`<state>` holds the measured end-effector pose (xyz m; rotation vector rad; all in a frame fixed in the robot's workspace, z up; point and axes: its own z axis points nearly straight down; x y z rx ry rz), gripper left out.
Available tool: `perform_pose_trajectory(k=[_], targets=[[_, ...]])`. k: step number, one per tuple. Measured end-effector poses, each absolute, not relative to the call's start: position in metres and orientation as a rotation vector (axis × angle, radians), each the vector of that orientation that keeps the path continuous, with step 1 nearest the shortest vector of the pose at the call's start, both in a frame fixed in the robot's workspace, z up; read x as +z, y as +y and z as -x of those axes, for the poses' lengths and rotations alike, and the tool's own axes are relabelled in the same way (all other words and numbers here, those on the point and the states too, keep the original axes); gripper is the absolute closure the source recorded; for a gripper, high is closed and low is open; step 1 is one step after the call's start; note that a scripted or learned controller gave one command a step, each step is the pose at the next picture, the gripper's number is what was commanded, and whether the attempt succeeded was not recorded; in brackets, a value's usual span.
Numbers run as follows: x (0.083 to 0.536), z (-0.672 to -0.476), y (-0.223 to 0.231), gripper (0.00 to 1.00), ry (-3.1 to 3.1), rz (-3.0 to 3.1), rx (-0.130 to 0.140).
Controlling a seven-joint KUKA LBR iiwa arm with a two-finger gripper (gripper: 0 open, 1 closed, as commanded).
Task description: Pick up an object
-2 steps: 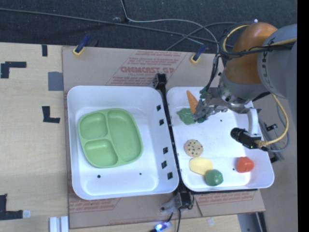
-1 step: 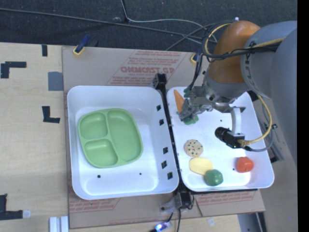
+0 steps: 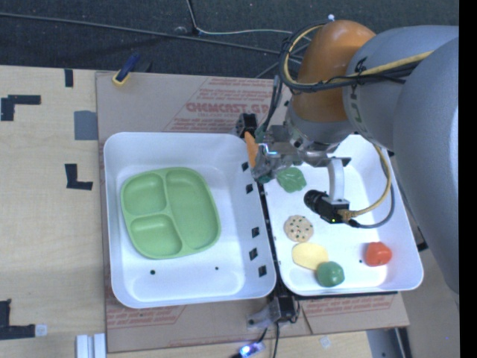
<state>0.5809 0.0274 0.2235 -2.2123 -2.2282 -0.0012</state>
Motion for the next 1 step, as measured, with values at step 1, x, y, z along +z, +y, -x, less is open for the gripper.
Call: perform_pose_trajectory(k=[1], targets=[[0.2252,-0.5761,0.0759,1.0,-2.227,2.212,0.001]])
